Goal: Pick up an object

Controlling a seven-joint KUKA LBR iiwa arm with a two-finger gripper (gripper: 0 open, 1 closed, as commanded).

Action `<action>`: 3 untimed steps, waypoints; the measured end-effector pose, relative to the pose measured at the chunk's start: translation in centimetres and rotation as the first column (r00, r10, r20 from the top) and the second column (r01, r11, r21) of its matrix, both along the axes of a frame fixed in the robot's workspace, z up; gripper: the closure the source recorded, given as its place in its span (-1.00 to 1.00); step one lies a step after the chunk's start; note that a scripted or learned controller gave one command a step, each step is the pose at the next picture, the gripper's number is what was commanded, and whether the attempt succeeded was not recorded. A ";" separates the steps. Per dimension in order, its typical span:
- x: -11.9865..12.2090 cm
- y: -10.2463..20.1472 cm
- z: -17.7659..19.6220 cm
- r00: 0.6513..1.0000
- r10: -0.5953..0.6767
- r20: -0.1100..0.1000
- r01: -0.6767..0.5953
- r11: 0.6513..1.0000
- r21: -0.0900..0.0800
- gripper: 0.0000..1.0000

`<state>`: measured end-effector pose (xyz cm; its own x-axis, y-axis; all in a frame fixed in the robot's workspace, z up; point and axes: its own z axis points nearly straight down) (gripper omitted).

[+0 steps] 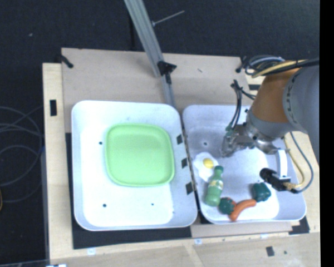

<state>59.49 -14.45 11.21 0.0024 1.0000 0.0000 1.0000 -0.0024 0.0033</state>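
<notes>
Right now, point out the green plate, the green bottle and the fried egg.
green plate [139,154]: camera view, its flat middle.
green bottle [214,189]: camera view, its body.
fried egg [207,163]: camera view, its yolk.

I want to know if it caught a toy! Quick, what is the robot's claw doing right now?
Gripper: low in the right bin, above the fried egg toy; open or shut cannot be told, and nothing is seen held.

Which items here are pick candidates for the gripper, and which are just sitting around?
Job: gripper; green bottle; fried egg toy; orange carrot; teal block, all in the right bin.

Lying about: green plate in the left bin.
</notes>
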 end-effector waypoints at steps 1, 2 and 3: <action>-0.6 0.5 5.8 1.000 0.003 0.002 -0.003 1.000 0.000 1.00; -0.7 1.0 10.2 1.000 0.003 0.001 -0.003 1.000 0.000 1.00; -0.6 0.9 14.4 1.000 0.002 0.001 -0.002 1.000 0.000 1.00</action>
